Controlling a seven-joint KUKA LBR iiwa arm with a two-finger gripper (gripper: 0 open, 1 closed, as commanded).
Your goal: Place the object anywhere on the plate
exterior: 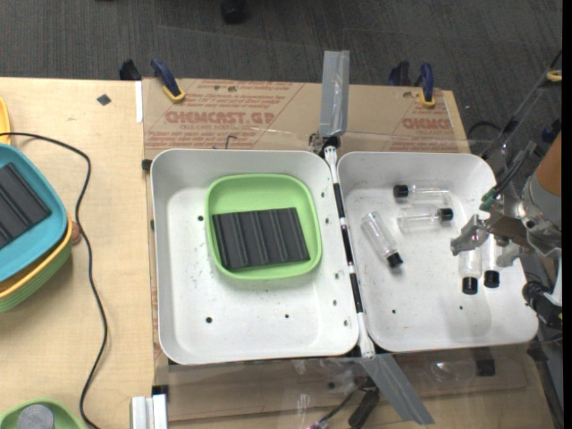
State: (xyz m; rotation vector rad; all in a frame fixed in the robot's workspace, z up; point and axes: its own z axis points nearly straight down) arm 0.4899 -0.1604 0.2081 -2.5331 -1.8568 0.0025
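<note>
While gripper state unclear over right bin, cardboard reads "CHEMCAST".

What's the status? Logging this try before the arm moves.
Gripper low over right white bin. Clear plastic vials with black caps lie loose there. Green square plate in left bin, black ridged insert on it.

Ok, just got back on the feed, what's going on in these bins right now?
The gripper is low over the right bin, near its right edge, among clear vials with black caps. Three vials lie loose in that bin. Nothing is on the green plate in the left bin except its dark ribbed insert, so the placing has not happened yet.
</note>
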